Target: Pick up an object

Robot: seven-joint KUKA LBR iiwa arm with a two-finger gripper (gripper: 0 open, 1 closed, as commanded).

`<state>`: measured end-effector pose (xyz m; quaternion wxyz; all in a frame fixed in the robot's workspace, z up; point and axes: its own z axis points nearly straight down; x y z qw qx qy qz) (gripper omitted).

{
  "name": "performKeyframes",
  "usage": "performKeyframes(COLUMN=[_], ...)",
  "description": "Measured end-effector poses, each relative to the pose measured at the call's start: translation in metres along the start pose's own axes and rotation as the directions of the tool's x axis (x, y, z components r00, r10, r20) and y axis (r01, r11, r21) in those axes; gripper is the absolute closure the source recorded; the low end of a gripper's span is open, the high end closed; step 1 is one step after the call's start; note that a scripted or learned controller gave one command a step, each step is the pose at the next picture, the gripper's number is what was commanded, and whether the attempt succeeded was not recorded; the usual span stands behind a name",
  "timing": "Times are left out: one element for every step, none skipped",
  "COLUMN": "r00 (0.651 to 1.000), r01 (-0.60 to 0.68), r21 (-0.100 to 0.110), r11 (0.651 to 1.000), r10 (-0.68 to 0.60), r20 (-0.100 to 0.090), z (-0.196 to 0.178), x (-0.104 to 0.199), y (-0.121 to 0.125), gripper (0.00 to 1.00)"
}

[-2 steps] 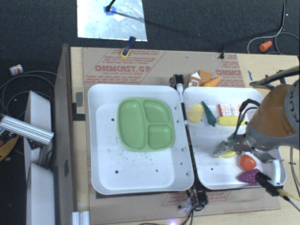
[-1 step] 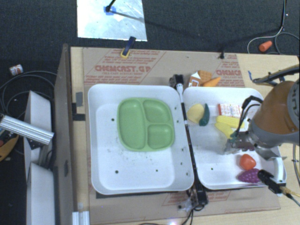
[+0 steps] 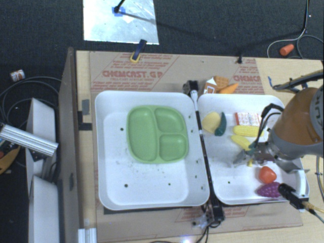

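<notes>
In the camera view we see two white bins side by side. The left bin (image 3: 116, 186) holds one green divided plate (image 3: 157, 134). The right bin (image 3: 223, 189) carries the loose items: one yellow lemon-like piece (image 3: 210, 120) touching one dark teal piece (image 3: 221, 126), one red-and-white carton (image 3: 247, 119), two yellow corn-like pieces (image 3: 245, 131) lying close together, one red tomato (image 3: 267, 174) and one purple grape bunch (image 3: 269, 190) just below it. The arm, with its orange band (image 3: 302, 120), covers the bin's right side. The gripper (image 3: 248, 157) sits low beside the corn and above the tomato; we cannot tell how its jaws stand or whether anything is between them. One orange carrot (image 3: 228, 88) lies outside, behind the right bin.
</notes>
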<state>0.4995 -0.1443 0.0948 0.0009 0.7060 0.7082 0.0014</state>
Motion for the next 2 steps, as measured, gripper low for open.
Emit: performKeyframes(r00=[1.0,1.0], r01=[0.004,0.002], r21=[-0.003,-0.001], r11=[1.0,1.0], r10=[-0.004,-0.002], r20=[0.001,0.001], z=[0.011,0.0], x=[0.011,0.01], y=[0.062,0.06], gripper=[0.0,1.0])
